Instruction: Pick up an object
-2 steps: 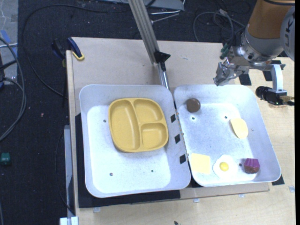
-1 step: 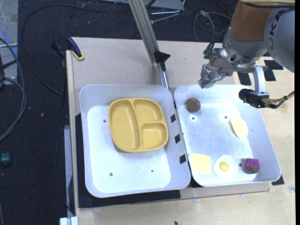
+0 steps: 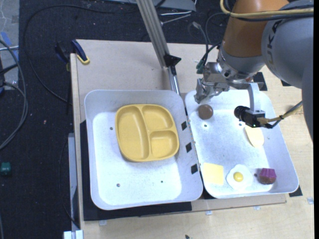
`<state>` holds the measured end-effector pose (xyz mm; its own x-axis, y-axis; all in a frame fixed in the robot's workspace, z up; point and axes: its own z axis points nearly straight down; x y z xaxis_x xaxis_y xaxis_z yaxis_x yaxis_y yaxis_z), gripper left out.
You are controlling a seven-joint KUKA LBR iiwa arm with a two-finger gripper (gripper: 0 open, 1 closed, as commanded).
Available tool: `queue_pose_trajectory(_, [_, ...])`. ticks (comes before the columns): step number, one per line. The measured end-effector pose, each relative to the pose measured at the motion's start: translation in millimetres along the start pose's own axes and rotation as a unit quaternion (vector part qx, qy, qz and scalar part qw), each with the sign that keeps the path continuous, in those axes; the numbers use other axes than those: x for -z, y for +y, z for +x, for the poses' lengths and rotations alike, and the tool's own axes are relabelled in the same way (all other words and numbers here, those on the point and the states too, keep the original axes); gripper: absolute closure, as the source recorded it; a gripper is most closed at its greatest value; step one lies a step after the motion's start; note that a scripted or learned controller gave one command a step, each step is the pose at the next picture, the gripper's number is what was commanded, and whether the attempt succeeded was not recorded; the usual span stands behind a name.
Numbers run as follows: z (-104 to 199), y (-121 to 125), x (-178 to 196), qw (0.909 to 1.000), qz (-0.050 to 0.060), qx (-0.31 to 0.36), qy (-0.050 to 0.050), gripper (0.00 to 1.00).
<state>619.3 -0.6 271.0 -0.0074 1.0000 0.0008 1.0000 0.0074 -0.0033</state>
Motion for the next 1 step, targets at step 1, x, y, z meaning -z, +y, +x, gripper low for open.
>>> queue_pose_trajectory(1, [52.8, -9.5, -22.8, 1.0, 0.0, 0.0, 0.0, 1.0])
